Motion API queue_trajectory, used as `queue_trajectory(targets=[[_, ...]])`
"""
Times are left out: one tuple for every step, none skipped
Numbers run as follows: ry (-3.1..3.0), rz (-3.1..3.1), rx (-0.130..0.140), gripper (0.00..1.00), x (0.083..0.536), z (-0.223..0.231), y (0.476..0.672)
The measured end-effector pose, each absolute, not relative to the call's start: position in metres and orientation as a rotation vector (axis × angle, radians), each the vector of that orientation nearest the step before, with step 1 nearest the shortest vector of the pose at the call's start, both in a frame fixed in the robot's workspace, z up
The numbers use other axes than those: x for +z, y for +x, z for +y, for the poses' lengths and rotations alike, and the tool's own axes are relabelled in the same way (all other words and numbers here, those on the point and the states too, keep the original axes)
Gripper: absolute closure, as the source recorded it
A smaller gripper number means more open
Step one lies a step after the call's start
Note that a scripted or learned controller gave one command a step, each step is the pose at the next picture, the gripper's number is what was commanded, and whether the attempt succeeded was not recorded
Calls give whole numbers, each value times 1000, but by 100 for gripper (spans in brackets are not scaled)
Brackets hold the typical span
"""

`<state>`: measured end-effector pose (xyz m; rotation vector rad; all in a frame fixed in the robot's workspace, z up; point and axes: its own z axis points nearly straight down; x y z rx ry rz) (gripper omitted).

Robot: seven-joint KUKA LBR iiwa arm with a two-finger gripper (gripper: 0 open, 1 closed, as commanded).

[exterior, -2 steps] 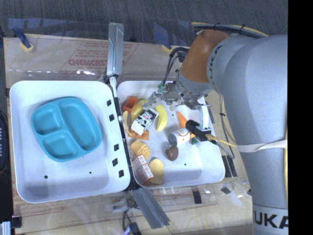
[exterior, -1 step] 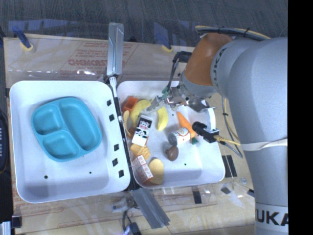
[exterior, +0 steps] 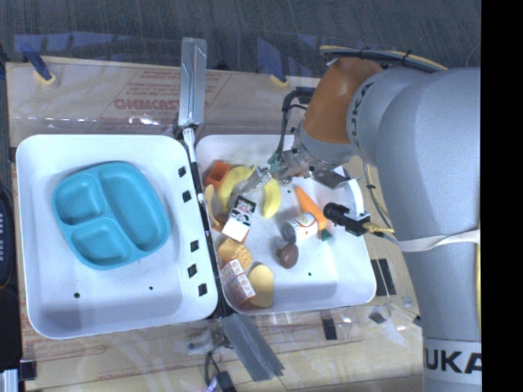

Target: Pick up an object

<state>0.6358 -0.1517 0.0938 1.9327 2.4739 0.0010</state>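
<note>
My gripper (exterior: 257, 183) reaches down into the right bin (exterior: 347, 276) near its upper left, among the food toys. Right under it lie a yellow banana (exterior: 231, 178) and a second yellow piece (exterior: 272, 199). A small white and black box (exterior: 240, 212) sits just below the gripper. An orange carrot (exterior: 309, 203) lies to the right, with a small can (exterior: 296, 229) and a brown lump (exterior: 287, 255) beneath it. A waffle piece (exterior: 234, 255), a red and white carton (exterior: 238, 283) and a yellow round piece (exterior: 262, 281) crowd the bin's lower left corner.
The left bin (exterior: 49, 300) holds a blue divided plate (exterior: 110, 212). A grey divider bar (exterior: 193, 80) stands between the bins at the back. The arm's grey body (exterior: 425, 162) and orange band (exterior: 339, 100) hang over the right bin's right side.
</note>
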Motion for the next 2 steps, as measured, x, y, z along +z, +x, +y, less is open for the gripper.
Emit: queue_trajectory(targets=[[1926, 2477, 1, 100, 105, -151, 637], [1920, 2478, 13, 100, 224, -44, 647]])
